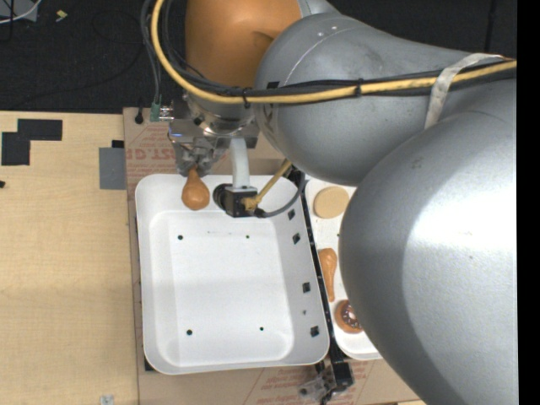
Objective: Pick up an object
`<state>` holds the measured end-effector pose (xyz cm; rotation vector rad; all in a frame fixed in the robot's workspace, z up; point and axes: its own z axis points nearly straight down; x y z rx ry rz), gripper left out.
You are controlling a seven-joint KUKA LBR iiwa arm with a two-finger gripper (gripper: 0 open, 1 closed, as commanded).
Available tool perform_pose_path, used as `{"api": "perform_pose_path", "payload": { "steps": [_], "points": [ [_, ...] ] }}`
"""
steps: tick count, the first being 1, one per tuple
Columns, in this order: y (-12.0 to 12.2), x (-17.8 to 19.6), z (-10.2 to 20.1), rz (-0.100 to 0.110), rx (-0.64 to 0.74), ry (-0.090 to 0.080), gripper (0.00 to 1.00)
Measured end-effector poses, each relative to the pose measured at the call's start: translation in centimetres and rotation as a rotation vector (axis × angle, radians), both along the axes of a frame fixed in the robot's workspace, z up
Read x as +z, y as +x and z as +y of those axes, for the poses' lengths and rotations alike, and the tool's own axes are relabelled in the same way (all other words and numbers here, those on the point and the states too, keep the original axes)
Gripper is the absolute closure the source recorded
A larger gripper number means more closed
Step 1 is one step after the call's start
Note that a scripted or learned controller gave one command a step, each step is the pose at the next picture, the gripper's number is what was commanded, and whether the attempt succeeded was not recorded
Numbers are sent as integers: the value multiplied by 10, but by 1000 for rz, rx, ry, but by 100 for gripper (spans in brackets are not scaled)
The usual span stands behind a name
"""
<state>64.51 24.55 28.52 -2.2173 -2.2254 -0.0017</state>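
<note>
Bulky grey arm (396, 133), orange band (236, 32), yellow cable (337, 91), perhaps taped.

The tan bench (59, 251) bears 2 shallow white bins, the left bin (152, 310) and the right bin (359, 348), side by side.

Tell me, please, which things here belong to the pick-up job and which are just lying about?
In the job:
- gripper
- tan pear-shaped object just below it
- left bin

Lying about:
- round tan disc
- orange piece
- brown ring
- right bin
</note>
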Motion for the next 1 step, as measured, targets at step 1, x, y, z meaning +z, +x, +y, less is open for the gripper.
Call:
{"api": "perform_pose_path", "payload": {
  "steps": [1],
  "points": [
    [-1, 135, -21, -10, -2, 2, 100]
  ]
}}
